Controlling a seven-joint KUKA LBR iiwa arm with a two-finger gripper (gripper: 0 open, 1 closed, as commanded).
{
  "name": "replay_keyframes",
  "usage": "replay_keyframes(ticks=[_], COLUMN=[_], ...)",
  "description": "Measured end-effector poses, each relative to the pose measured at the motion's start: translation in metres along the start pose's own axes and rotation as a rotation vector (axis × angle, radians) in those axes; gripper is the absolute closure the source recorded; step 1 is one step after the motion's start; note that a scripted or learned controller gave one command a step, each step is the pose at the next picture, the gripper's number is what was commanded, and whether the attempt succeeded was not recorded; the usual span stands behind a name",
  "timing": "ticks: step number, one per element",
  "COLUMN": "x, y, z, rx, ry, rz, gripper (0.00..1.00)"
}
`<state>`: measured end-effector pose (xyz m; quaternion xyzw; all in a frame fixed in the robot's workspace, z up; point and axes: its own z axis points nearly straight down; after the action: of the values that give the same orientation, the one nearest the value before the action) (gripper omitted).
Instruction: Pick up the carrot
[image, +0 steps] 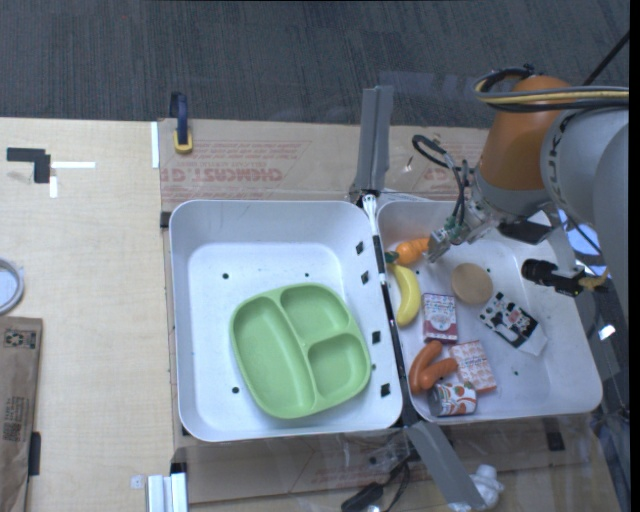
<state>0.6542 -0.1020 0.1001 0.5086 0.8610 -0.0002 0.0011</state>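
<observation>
The end effector (440, 240), a dark two-finger tool below the orange wrist band, sits low at the 10 o'clock corner of the right shallow white plastic bin (560, 405); whether it is released or clenched cannot be told here. Its tip lies just beside the small orange tapered carrot (410, 250), which rests against the bin's left wall at the end effector's 8 o'clock. The step in hand appears to be the final approach; the next move calls for straddling the carrot's smooth, rounded body. A curved yellow banana (405, 293) lies just at the carrot's 6 o'clock. Farther out, the left bin holds a green three-compartment plate (300, 350).
</observation>
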Motion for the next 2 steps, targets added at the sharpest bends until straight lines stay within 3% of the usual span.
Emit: replay_keyframes(ticks=[1, 2], x=[0.041, 0.004], y=[-0.021, -0.011], z=[-0.126, -0.083], rx=[0.0, 0.001], ry=[0.0, 0.001], rz=[0.078, 0.117], gripper=[1.0, 1.0])
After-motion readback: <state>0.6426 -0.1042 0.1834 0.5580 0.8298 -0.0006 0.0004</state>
